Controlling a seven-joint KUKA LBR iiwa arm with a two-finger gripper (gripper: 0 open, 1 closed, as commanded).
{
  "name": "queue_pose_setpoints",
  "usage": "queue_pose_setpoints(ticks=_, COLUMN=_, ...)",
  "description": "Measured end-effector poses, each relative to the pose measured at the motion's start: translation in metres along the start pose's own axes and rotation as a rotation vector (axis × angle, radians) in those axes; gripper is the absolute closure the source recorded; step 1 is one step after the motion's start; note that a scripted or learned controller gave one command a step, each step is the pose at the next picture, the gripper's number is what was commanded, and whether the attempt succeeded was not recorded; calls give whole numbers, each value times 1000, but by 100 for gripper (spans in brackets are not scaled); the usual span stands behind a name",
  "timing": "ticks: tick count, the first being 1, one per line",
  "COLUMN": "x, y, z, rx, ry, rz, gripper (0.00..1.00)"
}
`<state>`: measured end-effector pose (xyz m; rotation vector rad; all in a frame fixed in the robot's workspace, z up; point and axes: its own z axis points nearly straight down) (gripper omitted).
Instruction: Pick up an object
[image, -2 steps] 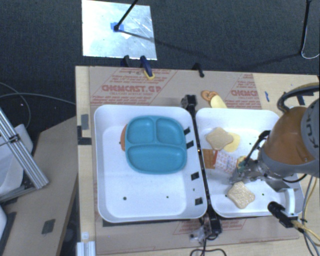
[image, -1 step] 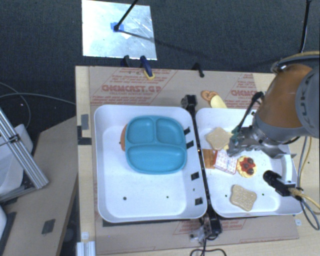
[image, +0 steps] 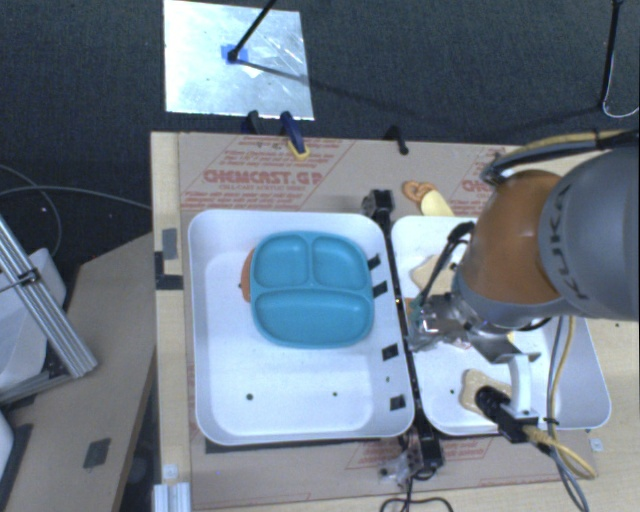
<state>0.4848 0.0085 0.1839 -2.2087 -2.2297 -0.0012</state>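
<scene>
My arm's orange band (image: 510, 245) and grey wrist hang over the right bin (image: 590, 395). The gripper (image: 437, 328) points down near that bin's left wall, and its metal base is all I can make out. A pale tan object (image: 430, 268) lies in the right bin just behind the gripper, partly under the arm. A cream object (image: 474, 388) rests near the bin's front, beside a black part of the arm. In the left bin (image: 290, 405) a blue divided plate (image: 311, 289) lies flat, with an orange object (image: 245, 275) peeking out from under its left edge.
A yellow and brown object (image: 428, 198) lies on the cardboard behind the right bin. A black divider strip (image: 398, 300) runs between the bins. A metal sheet (image: 238, 58) sits at the back, and a cable (image: 565, 455) trails off the front right.
</scene>
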Motion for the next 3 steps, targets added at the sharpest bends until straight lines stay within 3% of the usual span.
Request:
queue_pose_setpoints(ticks=1, x=24, y=68, z=-84, rx=-15, ry=-2, rz=1, gripper=100)
queue_pose_setpoints(ticks=2, x=11, y=0, z=-212, rx=-7, ry=-3, rz=4, gripper=100)
queue_pose_setpoints(ticks=3, x=60, y=2, z=-238, rx=-7, ry=-2, rz=2, gripper=100)
